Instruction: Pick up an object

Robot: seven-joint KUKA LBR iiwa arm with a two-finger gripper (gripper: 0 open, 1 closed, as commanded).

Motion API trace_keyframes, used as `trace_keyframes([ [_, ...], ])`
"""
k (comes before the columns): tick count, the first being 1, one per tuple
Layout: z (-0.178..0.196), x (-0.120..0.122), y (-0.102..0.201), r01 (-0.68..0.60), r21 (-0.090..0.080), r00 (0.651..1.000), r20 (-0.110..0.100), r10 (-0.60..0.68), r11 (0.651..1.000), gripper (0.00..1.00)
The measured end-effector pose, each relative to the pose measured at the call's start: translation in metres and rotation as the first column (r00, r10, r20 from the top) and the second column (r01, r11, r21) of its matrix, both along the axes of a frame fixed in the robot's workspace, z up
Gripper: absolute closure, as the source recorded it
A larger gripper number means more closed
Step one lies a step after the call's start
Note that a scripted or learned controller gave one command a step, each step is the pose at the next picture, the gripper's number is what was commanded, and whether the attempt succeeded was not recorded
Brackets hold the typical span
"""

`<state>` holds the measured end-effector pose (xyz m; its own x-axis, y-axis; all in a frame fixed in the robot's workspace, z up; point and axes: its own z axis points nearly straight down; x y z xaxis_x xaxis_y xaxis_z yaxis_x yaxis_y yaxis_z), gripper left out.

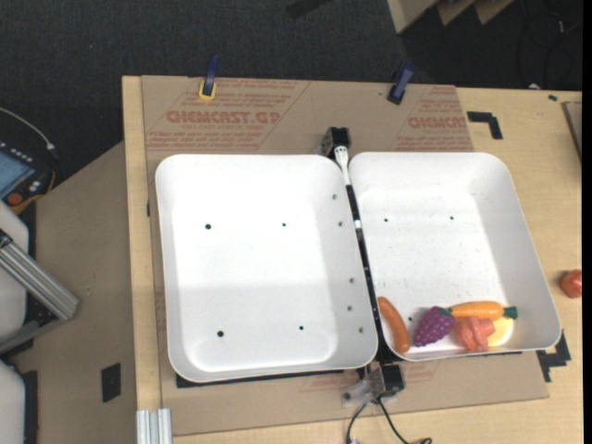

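Take the right bin as your landmark. All the toy food sits bunched along its near wall, toward the corner closest to the left bin.

The sausage lies nearest that corner. Its long axis slants, with the far end toward the left bin and the near end toward the bin's near wall. Just beside it is the purple grape bunch, its narrow end pointing at the sausage. The carrot lies almost parallel to the near wall, its green top pointing away from the left bin. Tucked under the carrot are a red piece and a pale yellow piece, touching each other; you cannot make out what they are.

A small red object rests on the tabletop outside the right bin, off its outer wall.

The cardboard sheet under both bins carries red print reading "CHEMCAST G P", repeated partly behind the right bin.

You cannot tell the tool's state from this view.
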<state>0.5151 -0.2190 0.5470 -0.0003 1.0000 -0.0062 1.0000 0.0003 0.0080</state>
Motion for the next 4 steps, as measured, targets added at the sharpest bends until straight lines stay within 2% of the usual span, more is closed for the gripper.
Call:
trace_keyframes([
  [1,-0.012,-0.0374,-0.0049,0.002,0.007,1.0,-0.01,-0.002,1.0,1.0],
  [4,-0.0116,-0.0358,-0.0046,0.0,0.006,1.0,-0.009,0.0,1.0,1.0],
])
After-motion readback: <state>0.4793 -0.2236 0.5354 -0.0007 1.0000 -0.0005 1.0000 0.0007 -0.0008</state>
